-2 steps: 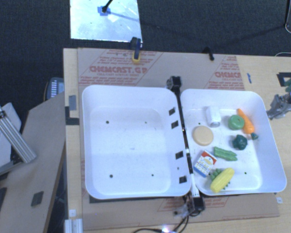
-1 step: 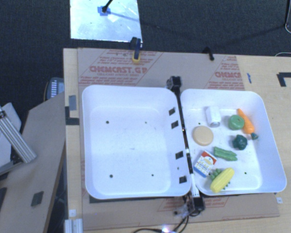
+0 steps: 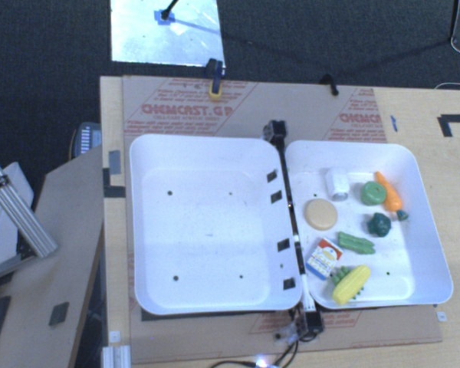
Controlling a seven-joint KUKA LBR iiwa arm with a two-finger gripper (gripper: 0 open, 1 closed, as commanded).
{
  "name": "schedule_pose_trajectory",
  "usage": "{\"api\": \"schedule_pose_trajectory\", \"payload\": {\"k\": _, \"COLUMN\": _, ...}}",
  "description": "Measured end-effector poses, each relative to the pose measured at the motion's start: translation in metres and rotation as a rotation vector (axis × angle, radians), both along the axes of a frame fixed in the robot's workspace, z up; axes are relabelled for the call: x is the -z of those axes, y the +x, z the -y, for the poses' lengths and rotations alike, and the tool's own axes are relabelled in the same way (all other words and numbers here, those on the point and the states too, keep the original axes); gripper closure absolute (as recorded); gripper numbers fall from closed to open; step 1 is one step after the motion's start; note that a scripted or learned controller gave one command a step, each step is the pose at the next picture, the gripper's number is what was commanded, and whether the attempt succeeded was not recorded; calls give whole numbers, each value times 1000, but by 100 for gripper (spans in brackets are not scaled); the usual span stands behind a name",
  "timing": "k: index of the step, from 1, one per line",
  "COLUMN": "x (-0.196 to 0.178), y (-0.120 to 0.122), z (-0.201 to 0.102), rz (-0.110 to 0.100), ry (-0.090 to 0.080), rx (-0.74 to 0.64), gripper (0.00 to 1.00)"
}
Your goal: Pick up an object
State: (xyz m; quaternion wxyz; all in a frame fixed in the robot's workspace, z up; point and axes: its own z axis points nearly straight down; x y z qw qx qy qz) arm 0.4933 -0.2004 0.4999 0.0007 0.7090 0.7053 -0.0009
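Dark carpet surrounds the bench (image 3: pixel 176 102), where the right white bin (image 3: pixel 425 228) holds every toy: a corn cob (image 3: pixel 350 283) near its front edge beside a small carton (image 3: pixel 322 258), a green pod (image 3: pixel 356 243), a tan disc (image 3: pixel 320 214), a white cup (image 3: pixel 337 183), and a carrot (image 3: pixel 389 191) toward its back right corner, next to the left white bin (image 3: pixel 207 228).

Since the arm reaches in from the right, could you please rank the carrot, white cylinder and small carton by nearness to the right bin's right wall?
1. Carrot: closest to the right wall, towards the bin's far end.
2. White cylinder: mid-bin, far end.
3. Small carton: by the divider, near end.
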Motion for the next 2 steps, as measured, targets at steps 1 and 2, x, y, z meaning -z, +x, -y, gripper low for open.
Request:
{"api": "schedule_pose_trajectory", "payload": {"k": 1, "x": -37, "y": -7, "z": 6, "rz": 7, "ry": 0, "rx": -6, "gripper": 100}}
{"api": "schedule_pose_trajectory", "payload": {"k": 2, "x": 82, "y": 2, "z": -28, "rz": -8, "ry": 6, "rx": -12, "gripper": 100}}
